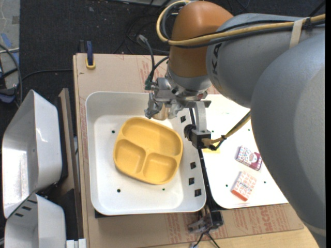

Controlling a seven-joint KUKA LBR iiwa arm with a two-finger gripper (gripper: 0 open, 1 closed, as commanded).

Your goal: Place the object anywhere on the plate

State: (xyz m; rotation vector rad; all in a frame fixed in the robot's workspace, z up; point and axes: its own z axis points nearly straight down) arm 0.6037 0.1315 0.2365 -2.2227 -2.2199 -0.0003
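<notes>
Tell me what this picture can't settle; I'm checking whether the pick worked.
- Gripper, camera view: fingers blurred and masked by the wrist, so any held object is unclear.
- Right bin: the arm covers much of it.
- Two packets: print too small to read.
- Yellow plate: far rim meets the gripper; contact unclear.

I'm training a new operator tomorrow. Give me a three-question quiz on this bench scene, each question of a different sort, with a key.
1. True or false: the yellow plate lies in the left bin.
2. How many compartments does the plate have?
3. The two small packets lie: A) on the plate, B) in the right bin, C) on the cardboard.

Key: 1 true; 2 three; 3 B.
</notes>
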